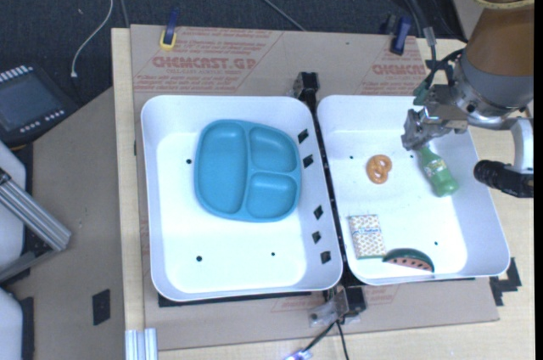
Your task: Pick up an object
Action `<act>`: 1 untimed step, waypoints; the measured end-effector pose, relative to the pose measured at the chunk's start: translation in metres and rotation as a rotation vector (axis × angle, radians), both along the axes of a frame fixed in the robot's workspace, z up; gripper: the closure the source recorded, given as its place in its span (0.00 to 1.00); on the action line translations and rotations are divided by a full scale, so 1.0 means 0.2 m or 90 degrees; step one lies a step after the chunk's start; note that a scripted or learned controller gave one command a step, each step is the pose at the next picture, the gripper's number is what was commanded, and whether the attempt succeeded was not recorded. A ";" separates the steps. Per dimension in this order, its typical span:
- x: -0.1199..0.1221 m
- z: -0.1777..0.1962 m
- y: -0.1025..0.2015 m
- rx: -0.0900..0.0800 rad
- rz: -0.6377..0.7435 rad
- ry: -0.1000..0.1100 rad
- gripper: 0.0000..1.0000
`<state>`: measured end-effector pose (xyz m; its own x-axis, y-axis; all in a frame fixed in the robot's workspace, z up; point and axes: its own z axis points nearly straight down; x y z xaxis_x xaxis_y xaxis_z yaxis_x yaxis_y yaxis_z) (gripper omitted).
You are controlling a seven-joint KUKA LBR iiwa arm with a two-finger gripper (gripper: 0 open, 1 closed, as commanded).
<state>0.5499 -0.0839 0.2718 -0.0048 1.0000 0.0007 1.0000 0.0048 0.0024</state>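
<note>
Gripper [422, 132] sits low over the far part of the right bin [475, 265], just above the upper end of a small green bottle [439, 174] that lies tilted on the bin floor. From my seat I cannot tell whether the hand is open or closed; the metal at the wrist blurs into one grey mass, and nothing shows plainly clamped in it. The bottle's top end meets or passes under the tool, but whether there is contact I cannot say.

I read the pick as not yet done. The bottle looks to be resting on the white floor, not lifted, so the grasp and the raise are both left.

Other candidates lie in the same bin: a pretzel [379, 169] to the left of the bottle and apart from it, a small patterned packet [366, 234] nearer the front, and a watermelon slice [409, 260] against the front wall. All look untouched. The left bin [161, 205] holds a blue divided plate [248, 171], well away from the arm.

If the bottle is the target, I judge it a slippery, rounded thing that may roll off to one side when squeezed.
</note>
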 end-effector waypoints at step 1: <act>0.01 -0.10 0.30 0.001 0.000 0.004 1.00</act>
